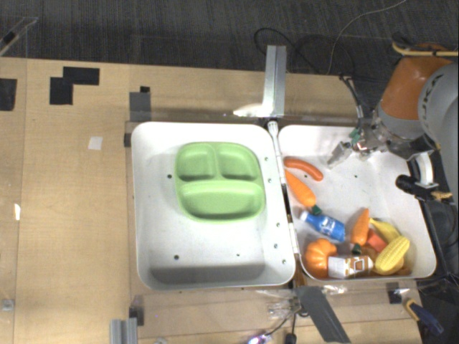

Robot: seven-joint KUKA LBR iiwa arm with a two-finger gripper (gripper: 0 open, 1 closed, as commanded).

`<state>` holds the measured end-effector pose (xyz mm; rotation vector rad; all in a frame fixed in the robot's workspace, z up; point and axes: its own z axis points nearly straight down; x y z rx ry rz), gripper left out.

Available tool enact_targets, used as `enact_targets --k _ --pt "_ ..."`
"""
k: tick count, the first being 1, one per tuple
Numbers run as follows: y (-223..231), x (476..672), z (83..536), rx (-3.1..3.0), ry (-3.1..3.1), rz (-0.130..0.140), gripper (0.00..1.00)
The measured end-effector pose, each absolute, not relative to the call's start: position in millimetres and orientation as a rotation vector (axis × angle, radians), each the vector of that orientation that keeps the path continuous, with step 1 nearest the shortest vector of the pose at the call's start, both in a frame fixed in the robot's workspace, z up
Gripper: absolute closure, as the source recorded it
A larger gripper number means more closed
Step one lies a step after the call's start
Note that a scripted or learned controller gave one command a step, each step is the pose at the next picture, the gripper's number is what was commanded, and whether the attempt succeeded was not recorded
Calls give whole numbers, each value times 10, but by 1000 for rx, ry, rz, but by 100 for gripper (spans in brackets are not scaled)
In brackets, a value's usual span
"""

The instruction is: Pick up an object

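Observation:
Toy foods lie in the right bin (pixel 409 206). A red sausage (pixel 302 168) and an orange carrot (pixel 301 190) rest by the left wall. Toward the front sit a blue bottle (pixel 324 226), an orange pumpkin (pixel 319 251), a brown-labelled bottle (pixel 350 266), an orange wedge (pixel 361 226), a banana (pixel 384 229) and a yellow corn cob (pixel 393 255). My gripper (pixel 347 146) hangs over the bin's back part, up and to the right of the sausage. It is open, with nothing between its fingers.
The left bin (pixel 154 213) holds a green divided plate (pixel 218 179). A metal post (pixel 275 84) stands behind the wall between the bins. The arm's grey body and orange band (pixel 405 92) hang over the right bin's back right corner.

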<state>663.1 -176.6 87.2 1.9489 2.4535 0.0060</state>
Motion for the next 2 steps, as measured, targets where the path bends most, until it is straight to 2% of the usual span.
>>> enact_targets --k 1,2 --pt "-1142 6451 1132 1876 2514 5 0" --pt "-930 5972 1006 1764 2554 32 0"
